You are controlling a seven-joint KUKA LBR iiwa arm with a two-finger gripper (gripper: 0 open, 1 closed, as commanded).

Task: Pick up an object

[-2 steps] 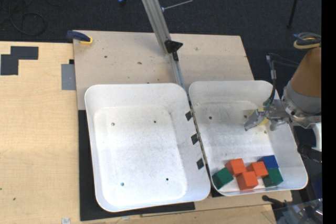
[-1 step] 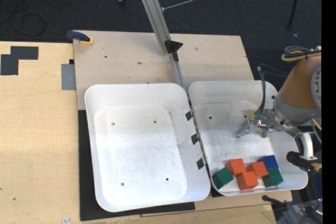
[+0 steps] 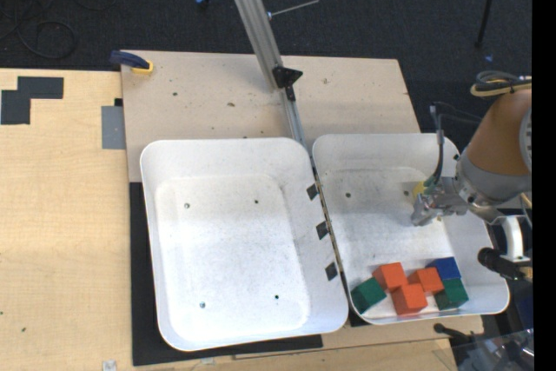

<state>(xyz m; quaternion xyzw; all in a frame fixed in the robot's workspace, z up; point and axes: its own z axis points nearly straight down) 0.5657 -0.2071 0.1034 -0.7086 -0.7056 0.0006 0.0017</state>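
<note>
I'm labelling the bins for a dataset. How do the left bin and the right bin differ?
The right bin holds a cluster of blocks at its near end: three orange, two green and one blue; the left bin shows just a speckled white floor. The left bin looks somewhat larger in this view. The gripper sits over the right bin, away from the left bin. Both are shallow, white and round-cornered.
</note>
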